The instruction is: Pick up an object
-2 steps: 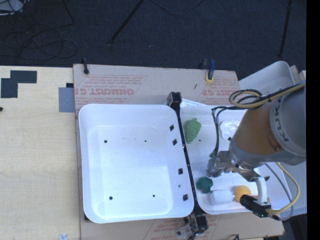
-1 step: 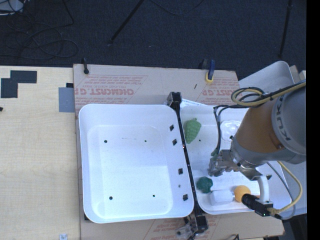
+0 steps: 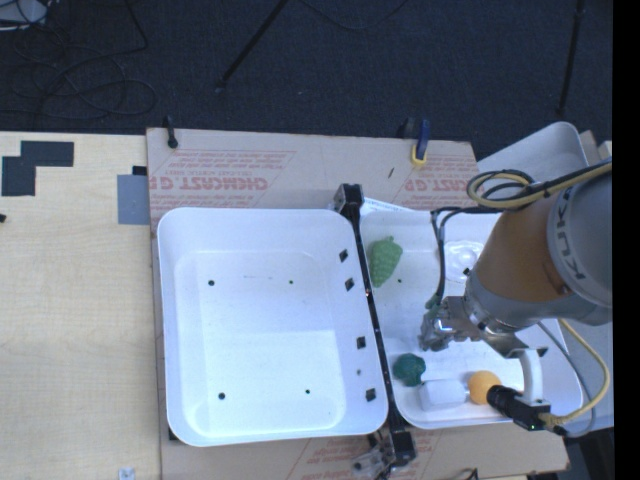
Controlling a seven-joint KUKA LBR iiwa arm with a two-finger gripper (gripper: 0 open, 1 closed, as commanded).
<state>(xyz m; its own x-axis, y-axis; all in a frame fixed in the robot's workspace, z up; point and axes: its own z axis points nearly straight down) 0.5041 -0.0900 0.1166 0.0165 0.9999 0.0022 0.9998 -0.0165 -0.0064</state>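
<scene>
The arm reaches in from three o'clock and hangs over the right bin, with the gripper low above the bin floor near its middle. Whether it is released or clenched I cannot tell from this slant, and nothing shows between its tips.

Four things lie in that bin. A pale green lump sits at about eleven o'clock from the gripper, just beside the divider between the bins. A dark green object lies at roughly seven o'clock, near the gripper. A white piece rests at six o'clock against the near wall, and an orange ball lies just beside it, toward five o'clock. The left bin is well apart, at nine o'clock.

The dark green object is the closest candidate. It looks small, rounded and light, probably soft or rubbery, so it should yield a little and not break, though a round shape may squirt out sideways. Taking it across its widest part, from straight above, seems safest. The orange ball looks smooth and likely to roll; the white piece, being close to the wall, leaves little room for a finger
</scene>
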